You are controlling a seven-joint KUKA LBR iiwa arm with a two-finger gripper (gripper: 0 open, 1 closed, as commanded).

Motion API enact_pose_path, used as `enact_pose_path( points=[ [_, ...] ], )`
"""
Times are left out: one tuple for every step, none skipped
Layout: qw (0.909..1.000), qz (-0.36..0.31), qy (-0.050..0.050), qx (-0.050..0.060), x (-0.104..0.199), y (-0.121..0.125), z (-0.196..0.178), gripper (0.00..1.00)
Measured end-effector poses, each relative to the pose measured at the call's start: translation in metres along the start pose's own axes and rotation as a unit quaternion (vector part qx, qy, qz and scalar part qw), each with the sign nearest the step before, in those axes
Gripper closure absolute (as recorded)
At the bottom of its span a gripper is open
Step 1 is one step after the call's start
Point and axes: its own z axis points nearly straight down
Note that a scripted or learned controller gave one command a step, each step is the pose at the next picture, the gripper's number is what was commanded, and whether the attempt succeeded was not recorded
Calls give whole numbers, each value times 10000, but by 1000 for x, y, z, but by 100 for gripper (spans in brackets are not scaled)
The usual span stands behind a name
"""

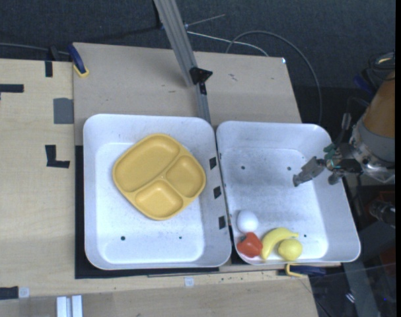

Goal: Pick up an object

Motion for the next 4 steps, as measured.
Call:
enact_pose_path(
  points=[
    [10000,1,-1,-1,0,0,0,0],
    [10000,6,6,35,6,-6,62,0],
    [10000,5,5,31,12,-6,125,0],
    [10000,5,-12,-6,12,-6,150,0]
  ],
)
